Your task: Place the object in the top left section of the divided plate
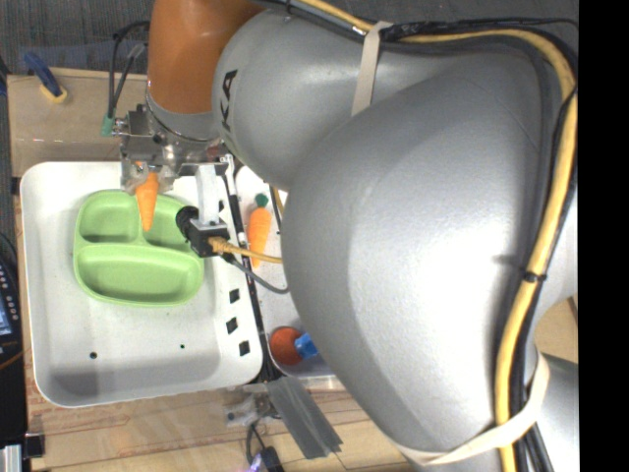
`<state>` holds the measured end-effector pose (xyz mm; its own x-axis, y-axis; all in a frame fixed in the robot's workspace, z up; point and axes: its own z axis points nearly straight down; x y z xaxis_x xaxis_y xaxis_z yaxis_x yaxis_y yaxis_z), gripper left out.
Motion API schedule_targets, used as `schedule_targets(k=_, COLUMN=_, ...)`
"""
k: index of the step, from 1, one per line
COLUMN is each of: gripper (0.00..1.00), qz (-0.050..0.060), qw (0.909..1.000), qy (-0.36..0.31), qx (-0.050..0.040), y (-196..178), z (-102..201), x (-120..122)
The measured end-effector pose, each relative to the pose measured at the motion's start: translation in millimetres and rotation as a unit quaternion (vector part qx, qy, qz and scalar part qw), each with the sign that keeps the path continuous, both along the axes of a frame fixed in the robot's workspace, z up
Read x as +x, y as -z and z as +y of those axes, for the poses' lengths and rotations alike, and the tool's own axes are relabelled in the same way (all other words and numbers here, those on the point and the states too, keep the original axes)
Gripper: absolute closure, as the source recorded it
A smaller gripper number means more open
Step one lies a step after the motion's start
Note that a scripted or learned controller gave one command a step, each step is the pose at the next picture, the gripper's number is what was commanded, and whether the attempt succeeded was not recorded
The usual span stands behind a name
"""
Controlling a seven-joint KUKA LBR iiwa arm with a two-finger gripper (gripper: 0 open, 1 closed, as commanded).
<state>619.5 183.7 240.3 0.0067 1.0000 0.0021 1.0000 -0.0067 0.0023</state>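
Hanging over the green plate [138, 259] in the left bin [49, 264], the gripper [147, 175] pinches a carrot [146, 203]; wooden bench [147, 426] beneath; another carrot [259, 230] right.

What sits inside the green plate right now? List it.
A carrot hangs point-down over the plate's top sections, below the hand. The large lower section shows bare green. The plate's upper right part is covered by the arm's fittings.

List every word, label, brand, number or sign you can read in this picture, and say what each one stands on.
"KA": black letters on the grey arm casing beside the orange band, partly cut off by the arm's curve.
No other text is readable on the white bin, green divided plate or carrot.
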Motion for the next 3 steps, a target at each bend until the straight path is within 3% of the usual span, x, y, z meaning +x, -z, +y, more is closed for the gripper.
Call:
schedule_targets(k=1, gripper=1.0, qz=0.003, qw=0.999, qy=-0.046, qx=-0.0011, y=-40.4, z=-35.2, x=-61.4)
schedule_targets(k=2, gripper=1.0, qz=0.003, qw=0.9919, qy=-0.127, qx=-0.0013, y=-59.8, z=-106.9, x=-86.4)
schedule_targets(k=3, gripper=1.0, qz=0.005, qw=0.9937, qy=-0.112, qx=-0.0011, y=32.6, z=-167.2, x=-144.2)
